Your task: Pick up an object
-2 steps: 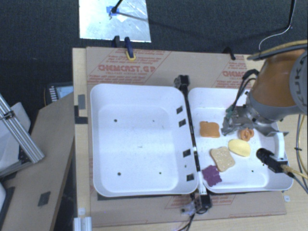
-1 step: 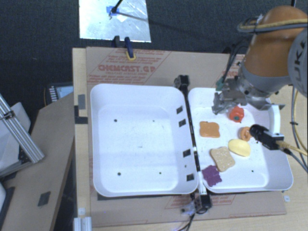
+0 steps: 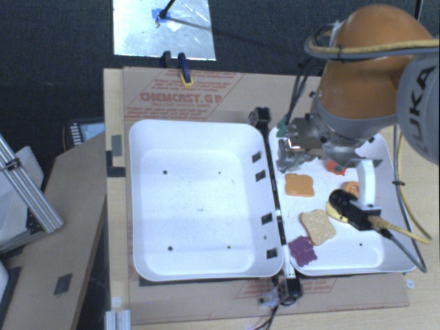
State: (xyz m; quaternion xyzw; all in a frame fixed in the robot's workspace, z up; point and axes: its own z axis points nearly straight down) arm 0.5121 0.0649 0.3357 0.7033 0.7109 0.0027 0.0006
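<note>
The right bin (image 3: 357, 256) holds several small things. An orange toast-shaped piece (image 3: 299, 184) lies near its left wall. A tan bread slice (image 3: 317, 226) lies in front of it, and a purple lump (image 3: 301, 251) sits at the front left corner. A small red-orange piece (image 3: 336, 168) and an orange piece (image 3: 351, 187) lie further right, partly under the arm. My gripper (image 3: 288, 155) hangs low over the back left of this bin, just behind the orange toast piece. I see nothing held in it.
The left bin (image 3: 144, 205) stands beside the right one, with a black-clipped divider wall (image 3: 269, 184) between them. Cardboard (image 3: 185, 95) lies under both bins. The bulky grey and orange arm (image 3: 371, 67) covers the back right of the right bin.
</note>
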